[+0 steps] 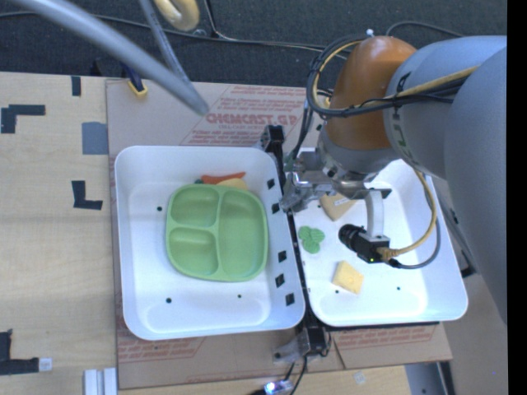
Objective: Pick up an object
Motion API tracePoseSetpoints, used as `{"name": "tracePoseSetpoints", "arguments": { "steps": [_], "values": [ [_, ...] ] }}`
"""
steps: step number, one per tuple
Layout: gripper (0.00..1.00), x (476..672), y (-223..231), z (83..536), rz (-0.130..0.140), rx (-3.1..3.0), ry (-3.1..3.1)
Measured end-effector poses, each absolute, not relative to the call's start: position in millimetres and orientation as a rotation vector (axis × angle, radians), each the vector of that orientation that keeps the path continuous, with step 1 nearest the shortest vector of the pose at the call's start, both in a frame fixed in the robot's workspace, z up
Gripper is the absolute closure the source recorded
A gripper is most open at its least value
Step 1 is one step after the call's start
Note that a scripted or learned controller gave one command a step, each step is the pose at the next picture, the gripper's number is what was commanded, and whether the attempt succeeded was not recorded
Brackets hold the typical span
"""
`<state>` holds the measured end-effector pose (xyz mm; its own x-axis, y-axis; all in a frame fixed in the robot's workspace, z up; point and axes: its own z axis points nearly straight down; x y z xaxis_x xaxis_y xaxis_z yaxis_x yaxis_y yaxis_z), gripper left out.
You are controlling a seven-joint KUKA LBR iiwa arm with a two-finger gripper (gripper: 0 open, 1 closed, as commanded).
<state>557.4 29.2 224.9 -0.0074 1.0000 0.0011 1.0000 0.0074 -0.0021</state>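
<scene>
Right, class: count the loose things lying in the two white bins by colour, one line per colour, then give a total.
Green: 2, the divided plate and the small green piece
Yellow: 1, the yellow block
Tan: 1, the tan piece
Orange: 1, the orange piece, partly hidden behind the plate
Total: 5

Bench: pale wood (49, 245), marked with dark tape pieces.
Sheet: printed brown cardboard (247, 113) lies flat on the bench.
Bins: left white bin (140, 303) and right white bin (428, 303) rest on it, side by side, touching.
</scene>
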Motion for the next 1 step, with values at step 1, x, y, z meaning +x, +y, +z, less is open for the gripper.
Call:
{"name": "tracePoseSetpoints", "arguments": {
  "steps": [1],
  "values": [
    [1.00, 559.0, 84.9, 217.0, 0.002, -2.213, -2.227]
  ]
}}
